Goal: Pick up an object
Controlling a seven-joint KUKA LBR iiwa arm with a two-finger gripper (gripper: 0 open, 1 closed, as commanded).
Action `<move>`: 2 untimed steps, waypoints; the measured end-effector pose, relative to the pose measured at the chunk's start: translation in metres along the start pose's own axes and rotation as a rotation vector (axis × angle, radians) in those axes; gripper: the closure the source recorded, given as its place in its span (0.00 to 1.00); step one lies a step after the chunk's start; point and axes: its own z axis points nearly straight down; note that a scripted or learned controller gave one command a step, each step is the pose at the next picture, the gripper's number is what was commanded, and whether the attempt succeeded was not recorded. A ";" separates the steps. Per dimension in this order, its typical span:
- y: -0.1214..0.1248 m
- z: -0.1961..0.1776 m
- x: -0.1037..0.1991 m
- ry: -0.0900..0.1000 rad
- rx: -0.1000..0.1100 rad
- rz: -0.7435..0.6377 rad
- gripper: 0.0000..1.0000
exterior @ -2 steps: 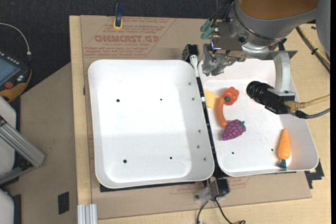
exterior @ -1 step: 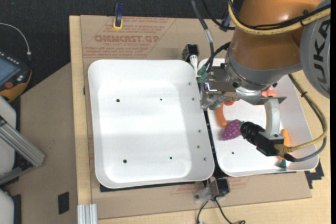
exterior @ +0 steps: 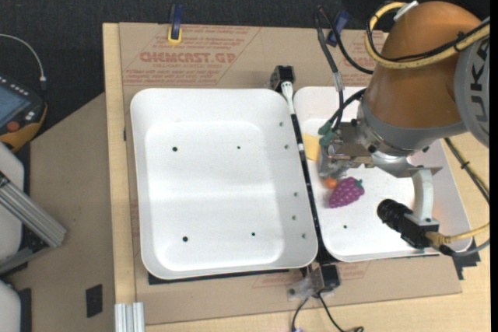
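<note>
Purple toy grape bunch [exterior: 346, 192] lies in right bin [exterior: 366, 241] (small orange piece touching its upper left); gripper [exterior: 336, 161] hangs just above it, finger state cannot be told

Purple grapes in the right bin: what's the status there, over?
Pincer low in right bin, grip unreadable. Grapes lying just below it, not lifted. Small orange piece and yellow piece close by.

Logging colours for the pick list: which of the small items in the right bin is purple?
The grape bunch, lying just below the gripper. It is purple and knobbly; the small piece touching its left is orange, and the flat piece above is pale yellow.
</note>
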 end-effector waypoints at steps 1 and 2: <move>0.008 -0.032 0.047 0.002 -0.011 -0.010 1.00; 0.000 0.022 -0.016 0.000 0.000 0.001 1.00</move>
